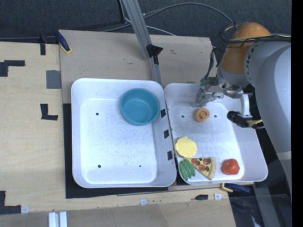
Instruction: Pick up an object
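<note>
Just above the small brown doughnut point(202, 115) in the right bin point(215, 141), the tool point(204, 100) hangs; whether it is released or clenched, I cannot tell.

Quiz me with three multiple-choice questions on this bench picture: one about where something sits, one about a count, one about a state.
1. Where is the blue bowl?
A. left bin
B. right bin
C. on the bench outside the bins

2. How many objects lie in the right bin?
A. two
B. five
C. eight

3. The bowl is:
A. upside down
B. upright, opening upward
C. tipped on its side

Answers:
1. A, it sits in the left bin's far right corner.
2. B, a small doughnut, yellow disc, green pods, pizza slice and tomato.
3. B, its hollow inside faces the camera.
</note>
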You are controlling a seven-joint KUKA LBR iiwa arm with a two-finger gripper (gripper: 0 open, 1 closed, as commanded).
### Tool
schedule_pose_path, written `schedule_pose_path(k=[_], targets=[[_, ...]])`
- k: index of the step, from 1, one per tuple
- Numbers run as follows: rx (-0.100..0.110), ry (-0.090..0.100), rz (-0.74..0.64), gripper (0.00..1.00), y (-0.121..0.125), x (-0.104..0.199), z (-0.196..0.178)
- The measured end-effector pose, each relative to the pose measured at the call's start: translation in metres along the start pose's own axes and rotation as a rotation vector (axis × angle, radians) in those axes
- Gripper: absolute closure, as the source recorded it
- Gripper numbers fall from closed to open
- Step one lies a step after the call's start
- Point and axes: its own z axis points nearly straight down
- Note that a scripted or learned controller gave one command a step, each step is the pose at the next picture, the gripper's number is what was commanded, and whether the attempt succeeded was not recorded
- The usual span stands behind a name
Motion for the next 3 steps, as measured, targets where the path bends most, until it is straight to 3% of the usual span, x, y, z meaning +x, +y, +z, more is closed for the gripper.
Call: schedule_pose_path(k=[2,3], targets=[[-0.006,0.000,0.001,1.00,-0.006,0.004,-0.109],[-0.001,0.001,0.001,1.00,-0.006,0.004,-0.117]])
